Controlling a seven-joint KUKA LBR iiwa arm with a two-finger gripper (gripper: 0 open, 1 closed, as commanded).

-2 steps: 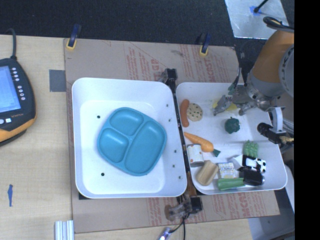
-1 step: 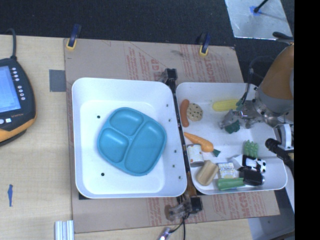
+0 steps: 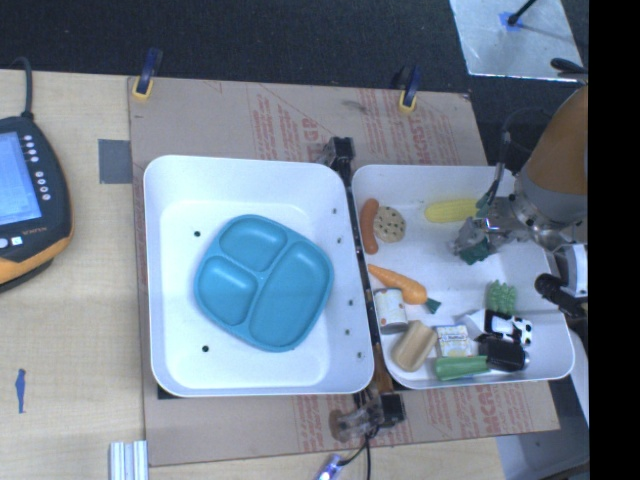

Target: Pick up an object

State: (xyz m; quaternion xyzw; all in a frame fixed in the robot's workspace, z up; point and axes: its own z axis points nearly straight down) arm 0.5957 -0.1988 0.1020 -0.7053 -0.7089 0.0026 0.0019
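The yellow banana point(image 3: 451, 210) lies in the right bin point(image 3: 560, 368), near its far edge, long axis running roughly along that edge. The pincer point(image 3: 478, 240) hovers just beside it, toward the near-right, over bare bin floor. A small dark-green piece shows at its tip; how wide it stands, or whether it grips that piece, I cannot tell.

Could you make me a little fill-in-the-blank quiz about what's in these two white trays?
1. The divided plate in the left bin is coloured ____.
2. That plate has ____ compartments.
3. The carrot lies in the ____ bin.
4. The gripper hangs over the right bin, just right of a ____ corn cob.

Missing words: blue; three; right; yellow
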